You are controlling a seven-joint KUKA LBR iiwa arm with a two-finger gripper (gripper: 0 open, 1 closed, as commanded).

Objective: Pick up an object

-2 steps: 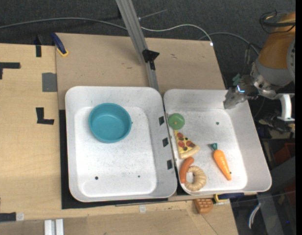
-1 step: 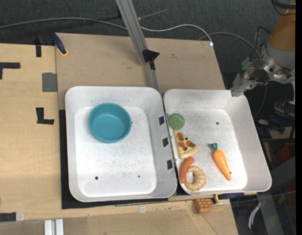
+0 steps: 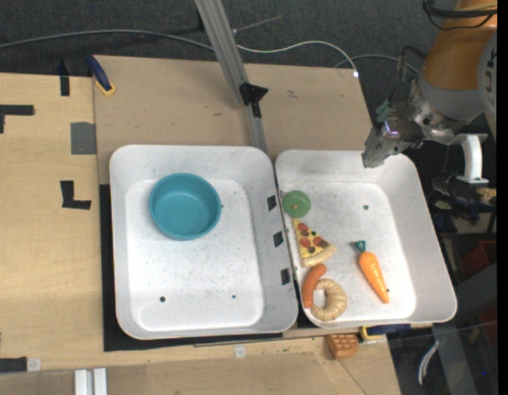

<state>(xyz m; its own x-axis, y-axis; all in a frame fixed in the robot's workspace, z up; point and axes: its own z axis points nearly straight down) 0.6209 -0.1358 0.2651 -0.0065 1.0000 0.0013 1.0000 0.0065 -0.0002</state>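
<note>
Camera view: gripper [image 3: 375,156] poised above the right bin's [image 3: 426,220] far rim, nothing seen in its grasp.
Whether it is open cannot be told; carrot [image 3: 372,273], pizza slice [image 3: 310,243], green disc [image 3: 296,203], sausage [image 3: 312,282] and doughnut [image 3: 330,298] lie in the right bin; a blue bowl [image 3: 185,206] sits in the left bin [image 3: 138,303].

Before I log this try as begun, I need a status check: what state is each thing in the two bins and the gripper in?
Blue bowl: upright, in left bin.
Green round piece: flat, in right bin.
Pizza slice: flat, at the bin's left wall.
Carrot: on its side, apart from the others.
Sausage: lying, touching the doughnut.
Gripper: over right bin's far corner, holding nothing visible.
</note>
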